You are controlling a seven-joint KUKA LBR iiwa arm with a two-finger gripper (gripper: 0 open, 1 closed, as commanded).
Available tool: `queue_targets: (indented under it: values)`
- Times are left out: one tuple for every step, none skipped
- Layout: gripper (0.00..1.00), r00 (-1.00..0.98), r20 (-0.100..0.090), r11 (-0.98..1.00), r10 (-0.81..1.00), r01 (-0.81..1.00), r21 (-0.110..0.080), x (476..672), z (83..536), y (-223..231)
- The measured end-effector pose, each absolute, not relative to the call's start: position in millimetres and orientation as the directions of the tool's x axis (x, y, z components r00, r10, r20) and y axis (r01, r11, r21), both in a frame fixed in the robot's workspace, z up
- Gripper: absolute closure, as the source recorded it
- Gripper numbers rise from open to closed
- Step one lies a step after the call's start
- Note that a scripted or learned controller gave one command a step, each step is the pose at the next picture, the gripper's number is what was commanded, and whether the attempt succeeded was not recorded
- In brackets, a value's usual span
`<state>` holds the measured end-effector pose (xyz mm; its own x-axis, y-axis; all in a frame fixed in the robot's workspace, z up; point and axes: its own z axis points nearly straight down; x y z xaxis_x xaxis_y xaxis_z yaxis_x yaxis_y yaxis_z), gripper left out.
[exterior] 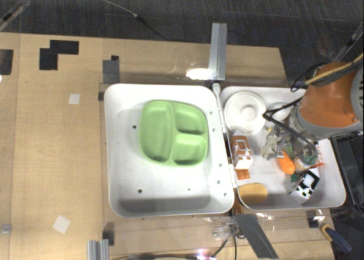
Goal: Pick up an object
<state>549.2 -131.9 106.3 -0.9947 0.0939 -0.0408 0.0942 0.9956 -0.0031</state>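
While the arm [333, 102] comes in from 3 o'clock with its orange band showing, the gripper [280, 146] sits low inside the right bin [335, 188], roughly in the middle of it. Honestly can't tell how the gripper is set, it's a tangle of metal and cables from up here, and I can't see anything clearly pinched in it.

Just at 4 o'clock from the gripper there's a small orange object [286, 165], carrot-ish, touching or nearly touching the gripper. Further out toward 4 o'clock is a black and white block [306, 184] near the bin's lower corner. At 9 o'clock from the gripper sits a little orange and white box [242, 153], and at 7 o'clock a tan bread-like lump [253, 192] against the bin's bottom wall. Up at 11 o'clock is a white round bowl [245, 110].

The left bin [122, 196] sits right beside it at 9 o'clock, holding a green divided tray [173, 132]. Both bins rest on the wooden counter [51, 156].
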Motion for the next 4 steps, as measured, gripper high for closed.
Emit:
queue_targets:
  values:
    - [0.00, -0.995, -0.040, 0.996, 0.094, 0.094, -0.003, 548.9, 106, -132]
    - [0.00, -0.985, -0.019, 0.985, 0.171, 0.171, 0.003, 536.0, 91, -144]
    - [0.00, -0.981, -0.024, 0.982, 0.191, 0.191, 0.001, 529.6, 91, -142]
    - [0.00, -0.936, -0.021, 0.936, 0.352, 0.352, 0.005, 524.0, 91, -160]
